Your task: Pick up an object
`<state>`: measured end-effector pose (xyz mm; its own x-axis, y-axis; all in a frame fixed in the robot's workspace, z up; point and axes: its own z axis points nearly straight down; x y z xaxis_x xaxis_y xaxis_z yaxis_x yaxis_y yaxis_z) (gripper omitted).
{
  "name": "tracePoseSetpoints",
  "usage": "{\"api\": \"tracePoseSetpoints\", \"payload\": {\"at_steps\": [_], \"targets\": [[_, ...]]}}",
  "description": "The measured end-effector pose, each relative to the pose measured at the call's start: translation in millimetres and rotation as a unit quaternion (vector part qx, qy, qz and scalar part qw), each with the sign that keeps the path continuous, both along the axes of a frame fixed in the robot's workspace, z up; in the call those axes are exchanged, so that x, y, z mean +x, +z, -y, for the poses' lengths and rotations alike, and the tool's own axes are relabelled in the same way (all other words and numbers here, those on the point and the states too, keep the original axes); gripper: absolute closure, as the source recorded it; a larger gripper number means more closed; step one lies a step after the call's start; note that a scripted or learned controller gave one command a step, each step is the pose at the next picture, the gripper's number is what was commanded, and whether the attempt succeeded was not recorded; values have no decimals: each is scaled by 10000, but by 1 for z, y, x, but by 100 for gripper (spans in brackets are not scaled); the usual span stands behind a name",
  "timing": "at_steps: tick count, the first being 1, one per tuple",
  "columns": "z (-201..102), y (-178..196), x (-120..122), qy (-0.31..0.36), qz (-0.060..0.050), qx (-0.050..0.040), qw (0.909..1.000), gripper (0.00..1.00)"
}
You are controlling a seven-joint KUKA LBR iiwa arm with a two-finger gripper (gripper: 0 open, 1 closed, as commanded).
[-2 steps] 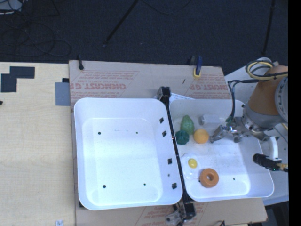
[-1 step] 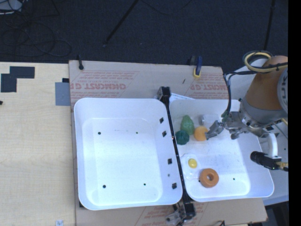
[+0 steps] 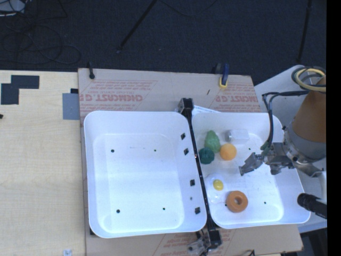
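Here, two bins (image 3: 138, 122), five objects (image 3: 228, 152)

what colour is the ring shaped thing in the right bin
Orange-brown; the ring shows best in the camera view, near the right bin's front edge.

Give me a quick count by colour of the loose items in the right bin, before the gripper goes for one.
Green: 2, a light green piece and a dark green ball
Orange: 2, an orange ball and an orange ring
Yellow: 1, a small yellow piece
Clear: 1, a see-through item, hard to make out
Total: 6
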<state>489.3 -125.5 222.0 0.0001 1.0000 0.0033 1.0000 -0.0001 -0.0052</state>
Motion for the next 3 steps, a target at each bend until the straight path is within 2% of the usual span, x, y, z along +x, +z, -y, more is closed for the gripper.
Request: {"api": "tracePoseSetpoints", "payload": {"at_steps": [1,2,3], "targets": [[8,-86,-16,-6,-32,-1,10000,0],[-55,30,-12,37,58,-10,10000,0],[-114,125,-13,39,54,-11,10000,0]]}}
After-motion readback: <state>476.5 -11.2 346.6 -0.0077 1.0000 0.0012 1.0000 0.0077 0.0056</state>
